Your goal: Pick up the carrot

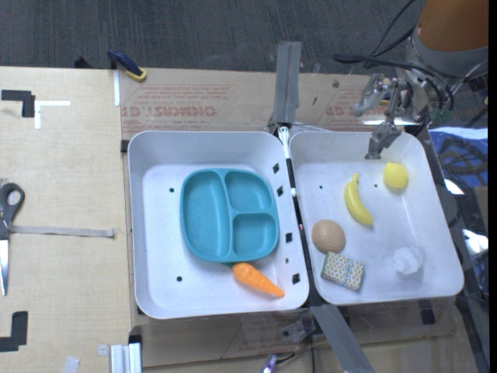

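Carrot [258,280] lies at 5 o'clock of the teal divided plate [230,214]; my gripper [386,130], fingers' state unreadable, hangs over the right bin [435,278], well apart.

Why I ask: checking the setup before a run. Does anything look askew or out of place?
Nothing looks spilled or damaged. The orange carrot lies loose beside the teal divided plate, not on it. The gripper hovers over the other bin.

Red mirrored print on cardboard [194,99] behind the bins, not legible
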Robot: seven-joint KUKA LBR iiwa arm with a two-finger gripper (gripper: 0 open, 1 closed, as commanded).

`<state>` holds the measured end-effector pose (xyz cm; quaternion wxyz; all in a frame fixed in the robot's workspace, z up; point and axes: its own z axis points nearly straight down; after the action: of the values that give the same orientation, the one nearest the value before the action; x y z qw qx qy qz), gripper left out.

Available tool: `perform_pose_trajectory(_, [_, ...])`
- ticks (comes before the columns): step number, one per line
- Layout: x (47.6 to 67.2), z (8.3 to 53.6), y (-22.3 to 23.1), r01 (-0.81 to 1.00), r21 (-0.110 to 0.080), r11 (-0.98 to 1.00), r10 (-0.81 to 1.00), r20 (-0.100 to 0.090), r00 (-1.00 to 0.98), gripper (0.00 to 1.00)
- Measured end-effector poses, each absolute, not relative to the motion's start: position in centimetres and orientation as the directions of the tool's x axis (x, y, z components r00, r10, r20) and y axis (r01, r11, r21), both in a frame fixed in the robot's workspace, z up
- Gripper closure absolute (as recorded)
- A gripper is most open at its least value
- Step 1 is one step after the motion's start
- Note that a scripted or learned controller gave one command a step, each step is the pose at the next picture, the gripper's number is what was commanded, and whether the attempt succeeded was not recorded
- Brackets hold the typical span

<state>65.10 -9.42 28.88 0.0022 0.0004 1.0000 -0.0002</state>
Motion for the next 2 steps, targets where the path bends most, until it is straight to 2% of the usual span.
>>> perform_pose_trajectory(1, [59.5, 20.8, -10.1, -0.231, -0.001, 0.973, -0.231, -0.003, -0.973, 0.0])
perform_pose_trajectory(2, [53.4, 19.3, -7.6, -0.268, -0.001, 0.963, -0.268, -0.005, -0.963, 0.0])
